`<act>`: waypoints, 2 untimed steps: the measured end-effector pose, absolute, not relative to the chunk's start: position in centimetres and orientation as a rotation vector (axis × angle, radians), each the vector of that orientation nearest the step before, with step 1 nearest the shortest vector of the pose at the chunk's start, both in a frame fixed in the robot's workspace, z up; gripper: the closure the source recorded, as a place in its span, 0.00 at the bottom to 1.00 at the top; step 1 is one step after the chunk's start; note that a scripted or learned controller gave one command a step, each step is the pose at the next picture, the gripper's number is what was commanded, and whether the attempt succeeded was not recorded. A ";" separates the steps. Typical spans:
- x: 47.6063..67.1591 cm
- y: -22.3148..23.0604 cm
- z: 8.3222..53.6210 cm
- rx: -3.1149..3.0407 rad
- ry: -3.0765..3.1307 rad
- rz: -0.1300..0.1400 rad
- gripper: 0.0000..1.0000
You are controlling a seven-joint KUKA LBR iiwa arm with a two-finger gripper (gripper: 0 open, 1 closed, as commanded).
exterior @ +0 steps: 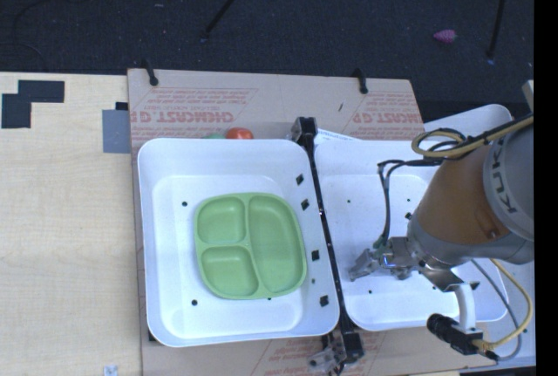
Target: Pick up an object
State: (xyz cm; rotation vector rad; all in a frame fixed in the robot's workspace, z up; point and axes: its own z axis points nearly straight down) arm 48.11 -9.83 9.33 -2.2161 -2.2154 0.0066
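Camera view: "KU", probably KUKA, on arm [514, 191] above hand [370, 263]

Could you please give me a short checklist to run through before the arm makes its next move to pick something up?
1. Target in view: green divided plate lies flat in the left bin: ok.
2. Gripper over the target: it is over the right bin, not the plate: not ok.
3. Something held: nothing seen at the gripper: ok.
4. Jaws ready: cannot tell.
5. Divider between the bins lies on the way across: not ok.
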 end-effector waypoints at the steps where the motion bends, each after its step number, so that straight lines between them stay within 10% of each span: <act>1: 48.2 -10.0 10.6 -2.225 -2.209 0.005 1.00; 2: 47.9 -10.5 16.7 -2.224 -2.221 -0.002 1.00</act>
